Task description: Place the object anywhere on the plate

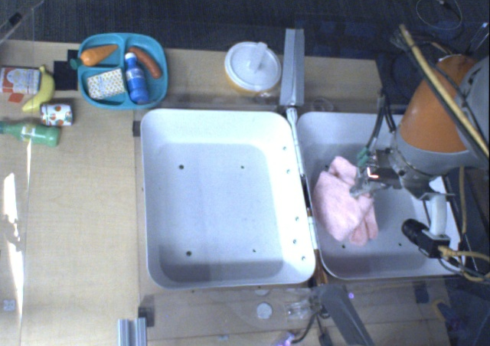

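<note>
- At the far left of the wooden bench (76,207) lie a yellow toy banana (40,90), a small red-and-white box (18,80), a small printed can (56,114) on its side, and a green toy bottle (31,133) lying flat.
- Just right of these sits a blue divided plastic plate (157,57); its compartments hold an orange toy carrot (99,54), a brown toy sausage (148,63), a blue toy bottle (135,79) and a patterned square piece (104,84).
- Further right along the back edge rests a round white lidded container (253,66) with a yellowish rim.
- The left shallow white bin (222,199) fills the middle of the bench.
- A grey metal rail (290,69) stands behind the seam between the two bins.
- The right shallow white bin (390,256) holds a crumpled pale pink cloth (342,205), lying against the bin's left side, well apart from the blue plate.
- The two-finger gripper (366,177) is down at the cloth's upper right edge, touching or just over it; its fingers are too small and cluttered to tell whether they are spread, closed, or pinching fabric.
- The grey arm with its orange band (436,119) reaches in from the right, cables around it.
</note>
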Action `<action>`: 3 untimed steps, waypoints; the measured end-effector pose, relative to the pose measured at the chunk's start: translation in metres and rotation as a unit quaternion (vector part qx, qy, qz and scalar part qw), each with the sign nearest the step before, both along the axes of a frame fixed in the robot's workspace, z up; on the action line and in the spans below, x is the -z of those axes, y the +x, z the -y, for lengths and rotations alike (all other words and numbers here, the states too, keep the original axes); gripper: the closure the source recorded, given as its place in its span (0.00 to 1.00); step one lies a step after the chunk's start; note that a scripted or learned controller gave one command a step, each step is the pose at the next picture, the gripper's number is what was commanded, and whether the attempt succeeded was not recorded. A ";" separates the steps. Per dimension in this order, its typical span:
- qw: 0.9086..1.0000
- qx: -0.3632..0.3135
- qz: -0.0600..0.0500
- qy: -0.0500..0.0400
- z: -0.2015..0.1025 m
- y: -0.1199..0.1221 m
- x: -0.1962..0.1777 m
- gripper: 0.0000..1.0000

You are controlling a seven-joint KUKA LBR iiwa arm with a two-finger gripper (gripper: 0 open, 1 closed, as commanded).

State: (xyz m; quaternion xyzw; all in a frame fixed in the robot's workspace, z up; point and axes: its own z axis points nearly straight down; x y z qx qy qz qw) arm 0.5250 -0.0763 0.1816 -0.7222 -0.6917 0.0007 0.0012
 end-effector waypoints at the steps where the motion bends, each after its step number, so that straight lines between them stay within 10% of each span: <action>1: 1.000 -0.004 0.000 0.000 -0.001 0.002 -0.040 1.00; 2: 0.979 -0.205 0.000 0.000 -0.052 0.022 -0.047 1.00; 3: 0.918 -0.396 0.002 0.000 -0.098 0.040 -0.054 1.00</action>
